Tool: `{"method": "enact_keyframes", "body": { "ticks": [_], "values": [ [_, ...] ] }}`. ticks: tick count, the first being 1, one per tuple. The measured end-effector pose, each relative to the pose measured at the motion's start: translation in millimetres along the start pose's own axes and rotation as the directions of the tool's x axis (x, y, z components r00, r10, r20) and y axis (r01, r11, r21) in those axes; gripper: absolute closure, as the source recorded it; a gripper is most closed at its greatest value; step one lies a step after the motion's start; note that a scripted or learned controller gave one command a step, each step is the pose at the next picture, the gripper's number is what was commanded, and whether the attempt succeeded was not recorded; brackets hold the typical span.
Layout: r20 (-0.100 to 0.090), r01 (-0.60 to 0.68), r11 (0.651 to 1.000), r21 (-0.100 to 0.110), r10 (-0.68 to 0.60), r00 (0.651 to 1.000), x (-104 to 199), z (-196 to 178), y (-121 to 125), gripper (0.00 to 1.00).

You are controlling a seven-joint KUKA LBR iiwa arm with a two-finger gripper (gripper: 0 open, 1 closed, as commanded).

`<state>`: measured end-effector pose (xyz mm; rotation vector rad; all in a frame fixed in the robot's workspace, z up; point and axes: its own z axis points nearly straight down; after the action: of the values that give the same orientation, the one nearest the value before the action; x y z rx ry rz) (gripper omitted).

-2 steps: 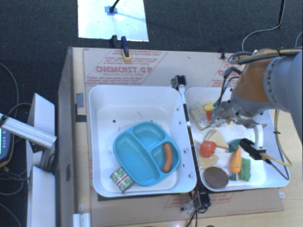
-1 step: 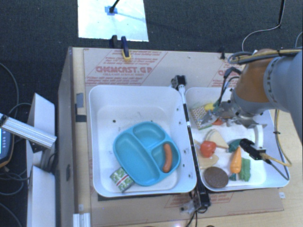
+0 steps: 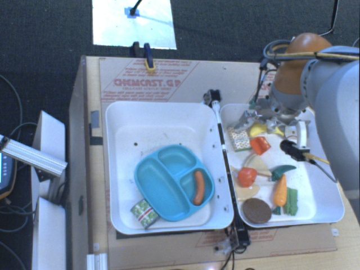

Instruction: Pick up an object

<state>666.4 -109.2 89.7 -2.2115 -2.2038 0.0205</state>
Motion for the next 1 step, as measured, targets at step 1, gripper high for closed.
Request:
{"method": "enact_keyframes", "body": {
  "ticks": [1],
  "values": [
    [0.002,0.004,1.000,-0.005,-0.004,1.000,-0.4,-11.8,1.1,1.00]
  ]
}}
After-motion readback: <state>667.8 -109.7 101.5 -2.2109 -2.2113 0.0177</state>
